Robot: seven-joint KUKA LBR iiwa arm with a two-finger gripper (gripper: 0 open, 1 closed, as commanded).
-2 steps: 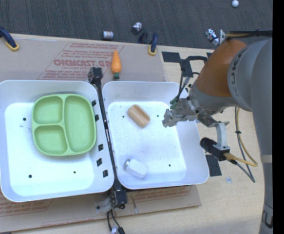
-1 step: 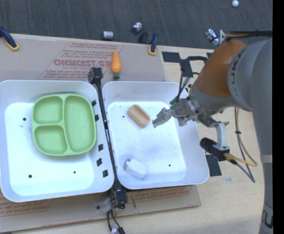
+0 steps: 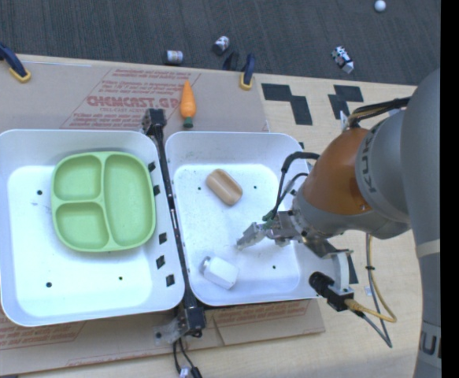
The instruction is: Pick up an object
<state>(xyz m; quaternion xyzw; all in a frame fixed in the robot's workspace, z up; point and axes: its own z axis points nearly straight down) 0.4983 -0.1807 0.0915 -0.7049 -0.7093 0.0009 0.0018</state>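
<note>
- Gripper (image 3: 249,237) hangs low in the right bin (image 3: 288,144); whether its jaws are apart or together, I cannot tell.
- Nothing visible is between them.
- White block (image 3: 220,271) lies just beside it, bread roll (image 3: 223,187) farther up.
- Step, as I judge: approach. Next move needs a descent exactly over one object.
- Green tray (image 3: 103,201) sits in the left bin (image 3: 1,211).
- Cardboard (image 3: 95,81) reads "CHEMCAST".

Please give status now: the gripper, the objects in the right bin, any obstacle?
Gripper low inside right bin, nothing visibly held. Brown bread-like piece and white block lie loose, both apart from gripper. Nothing between gripper and either one.
</note>
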